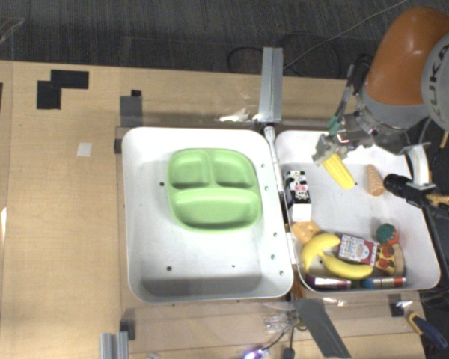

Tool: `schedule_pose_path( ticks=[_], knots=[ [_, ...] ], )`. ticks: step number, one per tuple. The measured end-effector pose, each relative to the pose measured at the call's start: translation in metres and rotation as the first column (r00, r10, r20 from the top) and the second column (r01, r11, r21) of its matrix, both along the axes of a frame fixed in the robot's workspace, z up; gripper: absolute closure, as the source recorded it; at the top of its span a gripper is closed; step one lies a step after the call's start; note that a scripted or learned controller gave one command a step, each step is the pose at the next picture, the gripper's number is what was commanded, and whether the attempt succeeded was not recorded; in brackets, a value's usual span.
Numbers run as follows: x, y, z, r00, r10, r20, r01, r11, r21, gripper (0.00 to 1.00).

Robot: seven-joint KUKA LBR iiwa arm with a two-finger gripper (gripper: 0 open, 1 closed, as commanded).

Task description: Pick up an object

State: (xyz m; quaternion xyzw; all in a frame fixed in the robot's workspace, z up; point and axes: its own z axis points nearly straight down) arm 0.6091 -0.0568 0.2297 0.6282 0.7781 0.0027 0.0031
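Worktop (52,223) carries two white bins; left bin (142,223) holds a green divided plate (212,188); right bin (419,256) lies just beside it. Arm (408,58) reaches over the right bin's far end; jaws (331,149) pinch a yellow corn cob (339,172), tilted above the bin floor. Banana (333,256) lies at the right bin's near end; red packet (357,250) touches it; small carton (296,185) sits by the dividing wall.

Gripper (331,149) at upper right of frame clamps a yellow corn cob (339,171) above the right bin (426,264).
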Motion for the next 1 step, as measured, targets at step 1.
schedule_pose_path(
  ticks=[1],
  knots=[
    [0.0294, 0.0490, 0.0259, 1.000, 0.019, -0.002, -0.019, 1.000, 0.001, 1.00]
  ],
)
